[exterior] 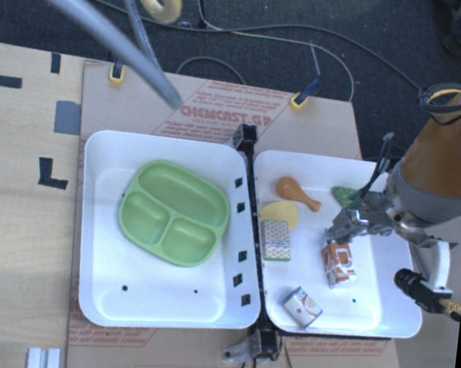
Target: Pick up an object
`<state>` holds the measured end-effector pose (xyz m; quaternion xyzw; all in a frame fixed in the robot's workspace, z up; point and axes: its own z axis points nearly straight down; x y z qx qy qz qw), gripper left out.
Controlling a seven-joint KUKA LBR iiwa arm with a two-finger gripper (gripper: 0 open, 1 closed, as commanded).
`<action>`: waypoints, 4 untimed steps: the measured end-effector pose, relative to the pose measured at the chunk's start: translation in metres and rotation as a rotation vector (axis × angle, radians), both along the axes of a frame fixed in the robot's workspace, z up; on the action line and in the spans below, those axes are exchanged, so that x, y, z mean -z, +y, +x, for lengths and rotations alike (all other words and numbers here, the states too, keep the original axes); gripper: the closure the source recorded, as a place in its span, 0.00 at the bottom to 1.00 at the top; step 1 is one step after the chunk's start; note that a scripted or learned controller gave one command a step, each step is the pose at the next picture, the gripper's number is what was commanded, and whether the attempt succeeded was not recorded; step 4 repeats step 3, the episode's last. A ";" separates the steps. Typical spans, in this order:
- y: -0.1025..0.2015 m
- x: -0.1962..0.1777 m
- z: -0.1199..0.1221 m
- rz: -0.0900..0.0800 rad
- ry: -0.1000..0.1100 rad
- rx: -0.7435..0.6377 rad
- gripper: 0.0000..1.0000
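My gripper (347, 228) hangs over the right bin (393, 320), reaching in from the right below the arm's orange band. Its tip is right above the top end of a red and white packet (339, 265) lying on the bin floor; I cannot tell if they touch. A green item (345, 196) lies just behind the gripper, partly hidden by it. Further left lie an orange drumstick (298, 193), a yellow piece (282, 213) and a small patterned box (276, 242). A grey and white carton (303, 307) sits near the front wall.
The left bin (91, 229) holds a green divided plate (175, 212). A black divider (246, 223) runs between the two bins. A grey pole (93, 16) crosses the upper left, above the bench. Cables lie beyond the bins.
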<state>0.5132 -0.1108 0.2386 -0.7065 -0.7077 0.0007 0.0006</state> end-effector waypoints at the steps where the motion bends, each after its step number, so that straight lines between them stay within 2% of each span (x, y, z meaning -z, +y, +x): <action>1: 0.050 0.016 0.006 0.002 0.005 -0.004 1.00; 3: 0.162 0.011 0.007 0.001 0.004 -0.006 1.00; 4: 0.162 0.011 0.007 0.001 0.004 -0.006 1.00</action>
